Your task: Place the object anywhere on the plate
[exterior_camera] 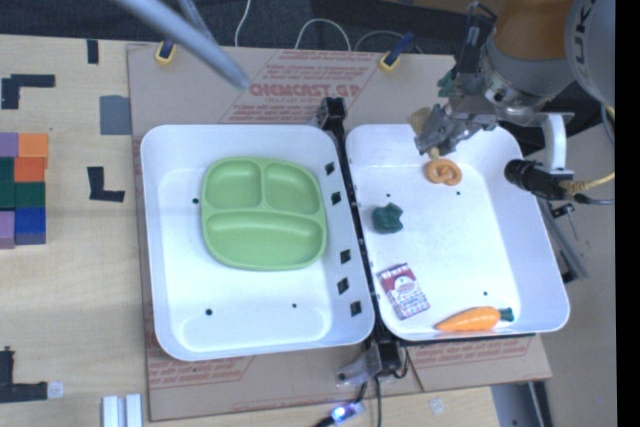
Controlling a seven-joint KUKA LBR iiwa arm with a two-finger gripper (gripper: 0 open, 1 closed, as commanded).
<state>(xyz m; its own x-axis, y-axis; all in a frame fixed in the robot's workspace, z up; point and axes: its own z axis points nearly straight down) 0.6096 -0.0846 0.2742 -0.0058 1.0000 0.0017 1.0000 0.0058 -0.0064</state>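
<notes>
Toy carrot [470,319] lies far from green plate [265,214]; end effector [436,137], grip state unreadable, hovers above orange pastry [443,172]: suggest descending squarely over it before closing.

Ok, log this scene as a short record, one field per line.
plate: green, three sections, in the left bin, nothing on it
right bin: orange pastry, dark green lump, small red packet, carrot
gripper: above the pastry at the right bin's far side
task status: no object on the plate yet
</notes>
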